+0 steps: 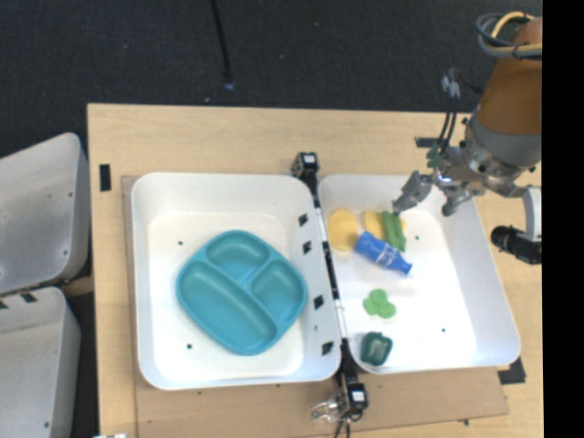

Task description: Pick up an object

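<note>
We log the arm (506, 80) entering from the right, its gripper (432, 192) hanging over the far edge of the right bin (474, 272). The two fingers (412, 192) stand spread apart with nothing between them, so no pick has been made yet.

Candidate objects all lie in the right bin, toward its left wall. A yellow piece (341, 229) sits nearest the divider, touching or just beside a blue bottle (383, 253) that lies on its side, tilted toward the bin's middle. A second yellow piece (373, 223) and a green stick (393, 229) lie against the bottle's far end, close under the gripper. A small green piece (379, 305) rests apart, nearer the front edge, and a dark green cup (374, 347) sits in the front left corner. The left bin (155, 208) holds a teal divided tray (240, 290) across its middle.

Risks we judge from here:
- The far cluster is packed tight. Closing on it could catch two things at once, or nudge one aside and close on air.
- The bottle is round and lying down; it may roll or squirt out if gripped off-centre.
- The cup sits tight in its corner, so a finger could strike the bin wall.
- The small green piece looks low and flat; we expect the fingers could pass over it.
</note>
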You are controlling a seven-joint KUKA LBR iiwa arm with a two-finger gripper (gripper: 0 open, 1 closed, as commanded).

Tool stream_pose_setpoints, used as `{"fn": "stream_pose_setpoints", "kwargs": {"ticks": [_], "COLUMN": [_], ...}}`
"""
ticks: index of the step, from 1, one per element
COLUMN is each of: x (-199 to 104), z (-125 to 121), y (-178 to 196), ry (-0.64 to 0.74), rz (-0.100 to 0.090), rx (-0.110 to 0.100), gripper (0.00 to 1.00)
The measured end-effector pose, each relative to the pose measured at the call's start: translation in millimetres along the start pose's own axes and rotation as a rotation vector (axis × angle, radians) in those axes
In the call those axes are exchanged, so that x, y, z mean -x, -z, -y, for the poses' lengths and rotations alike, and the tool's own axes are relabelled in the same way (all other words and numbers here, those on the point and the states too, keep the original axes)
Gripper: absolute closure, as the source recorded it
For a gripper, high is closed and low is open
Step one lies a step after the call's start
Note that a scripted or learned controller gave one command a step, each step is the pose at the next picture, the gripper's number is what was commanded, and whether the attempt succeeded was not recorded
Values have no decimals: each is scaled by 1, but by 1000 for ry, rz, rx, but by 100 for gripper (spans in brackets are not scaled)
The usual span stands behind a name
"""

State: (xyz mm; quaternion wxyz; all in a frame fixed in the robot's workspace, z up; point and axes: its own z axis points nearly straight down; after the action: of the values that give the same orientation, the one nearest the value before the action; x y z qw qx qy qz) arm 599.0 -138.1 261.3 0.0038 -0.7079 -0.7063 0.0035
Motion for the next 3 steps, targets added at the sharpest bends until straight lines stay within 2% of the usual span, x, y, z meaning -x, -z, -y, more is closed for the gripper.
{"fn": "stream_pose_setpoints", "kwargs": {"ticks": [1, 3], "x": [-1, 0], "z": [-1, -6], "y": [7, -71], "ry": [2, -2], "rz": [1, 3], "rx": [12, 13], "gripper": [0, 0]}}
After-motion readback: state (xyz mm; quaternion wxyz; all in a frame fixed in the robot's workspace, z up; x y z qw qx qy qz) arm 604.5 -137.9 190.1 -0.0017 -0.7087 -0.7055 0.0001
